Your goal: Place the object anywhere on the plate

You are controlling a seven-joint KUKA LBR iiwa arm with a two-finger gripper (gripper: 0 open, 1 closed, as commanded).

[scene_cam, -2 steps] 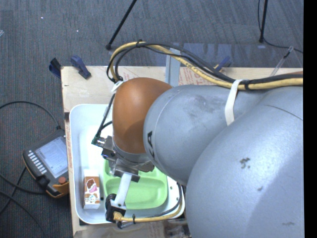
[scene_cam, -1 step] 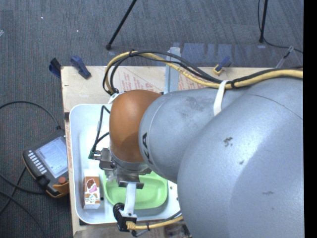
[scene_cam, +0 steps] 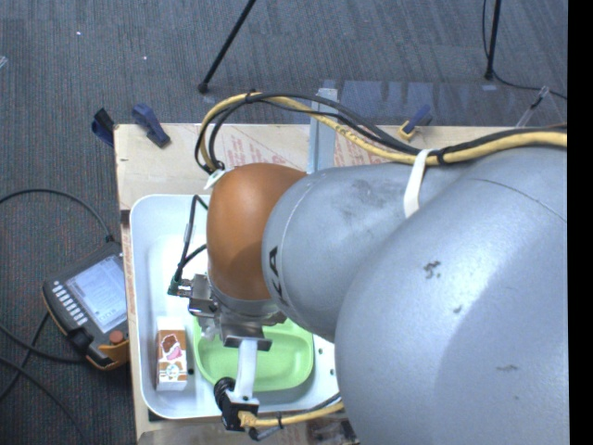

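Observation:
A light green plate (scene_cam: 285, 360) lies in the near part of the left white bin (scene_cam: 141, 248). To the plate's left, on the bin floor, lies a small white and orange carton (scene_cam: 171, 357) with a picture on it, just off the plate's edge. My gripper (scene_cam: 237, 330) hangs below the orange wrist band, over the left half of the plate. The wrist body hides what is under it. The carton lies apart from the gripper, a short way to its left.
The big grey arm (scene_cam: 435, 286) covers the right half of the view. Blue clamps (scene_cam: 148, 124) sit at the bench's back left corner. A control pendant (scene_cam: 88, 306) lies on the floor left of the bench. Yellow and black cables (scene_cam: 278, 105) loop behind the wrist.

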